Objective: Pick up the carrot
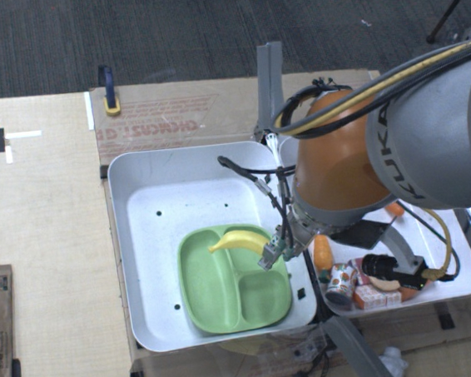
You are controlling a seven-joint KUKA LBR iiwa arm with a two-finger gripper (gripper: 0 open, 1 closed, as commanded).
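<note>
Arm (382, 151) hangs over the seam between the bins. Gripper (274, 253) sits low at the green plate (230, 297) edge, beside the banana (237, 242); can't tell its opening, nothing visibly held. Carrot (322, 252) lies in the right bin (466, 272) among clutter, unpicked. Pick not started.

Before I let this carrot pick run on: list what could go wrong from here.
1. The tool hangs over the green plate beside the banana, in the left bin; it may grab the wrong item.
2. The carrot lies in the right bin among crowded items, partly under the arm, so a clean grasp looks hard.
</note>
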